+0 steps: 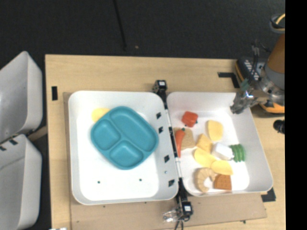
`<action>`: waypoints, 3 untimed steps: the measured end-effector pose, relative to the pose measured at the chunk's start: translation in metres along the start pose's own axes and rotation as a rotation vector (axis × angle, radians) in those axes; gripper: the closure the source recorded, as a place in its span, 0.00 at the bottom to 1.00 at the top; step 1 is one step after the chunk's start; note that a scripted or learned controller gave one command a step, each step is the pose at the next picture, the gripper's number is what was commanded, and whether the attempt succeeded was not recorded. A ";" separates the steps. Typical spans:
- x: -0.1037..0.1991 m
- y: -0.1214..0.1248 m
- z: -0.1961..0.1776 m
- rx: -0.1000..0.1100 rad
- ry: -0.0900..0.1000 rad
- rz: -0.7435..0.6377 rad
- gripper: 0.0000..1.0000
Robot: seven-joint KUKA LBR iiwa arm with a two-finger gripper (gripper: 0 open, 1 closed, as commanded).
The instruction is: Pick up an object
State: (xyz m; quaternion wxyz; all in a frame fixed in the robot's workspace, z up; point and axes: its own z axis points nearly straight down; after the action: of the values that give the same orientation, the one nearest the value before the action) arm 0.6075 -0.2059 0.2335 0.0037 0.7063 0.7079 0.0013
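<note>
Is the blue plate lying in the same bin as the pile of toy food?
No, the blue plate lies in the left bin, while the toy food sits in the right bin.

Directly below and to the left of the gripper, bare white floor of the right bin is left open along its upper edge and right side. Further down-left of it, passage is blocked by a tight cluster of toy foods, several of them touching. Far to its left, the left bin is largely occupied by a blue divided plate.
</note>
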 end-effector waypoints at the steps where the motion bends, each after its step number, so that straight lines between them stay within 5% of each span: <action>1: -0.001 0.001 -0.008 0.004 0.002 -0.002 1.00; 3: 0.096 -0.013 -0.011 0.007 0.004 -0.004 1.00</action>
State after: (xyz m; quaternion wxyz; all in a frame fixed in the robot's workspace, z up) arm 0.5943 -0.1103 0.2443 -0.0003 0.7049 0.7093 0.0003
